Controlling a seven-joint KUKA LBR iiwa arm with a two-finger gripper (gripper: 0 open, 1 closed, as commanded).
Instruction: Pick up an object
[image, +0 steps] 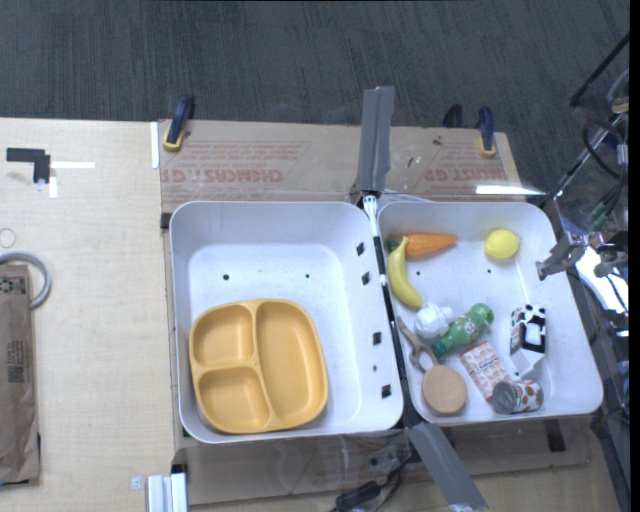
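Note:
The right bin (575, 330) holds several small objects. A yellow banana (403, 275) lies along its left wall, with an orange carrot (428, 243) at its top end. A yellow lemon (502, 244) sits at the back. In the middle lie a white lumpy item (433, 320) and a green bottle (465, 328). A black-and-white carton (528, 330) stands near the right wall. Toward the front are a pink packet (483, 366), a grey can (515, 397) and a round tan disc (444, 390).
The left bin (200, 240) holds a yellow divided plate (258, 365) at its front left. A grey divider bar (376, 140) rises between the bins at the back. Metal brackets and cables (590, 258) crowd the right bin's outer edge. A brown paper bag (15, 370) lies at far left.

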